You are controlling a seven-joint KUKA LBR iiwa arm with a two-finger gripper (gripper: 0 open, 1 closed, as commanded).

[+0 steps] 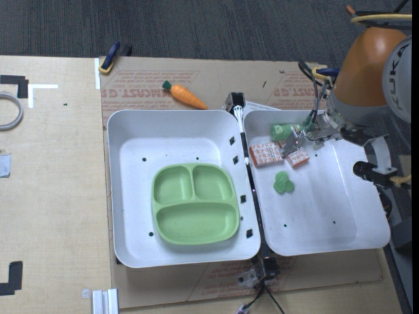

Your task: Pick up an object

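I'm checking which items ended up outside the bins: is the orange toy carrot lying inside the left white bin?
No, the orange toy carrot lies on the cardboard behind the left white bin.

Upside-down red print, unreadable, on the cardboard sheet [147, 87]; "KU" on the arm [399, 77].

Two white bins [124, 195] [366, 231] are sitting side by side on the desk [52, 208]. One green divided plate [195, 205] is lying in the left bin. One toy carrot [186, 95] is lying on the cardboard behind them. One red-and-white box [264, 154], one green packet [283, 131] and one small green toy [283, 183] are lying in the right bin.
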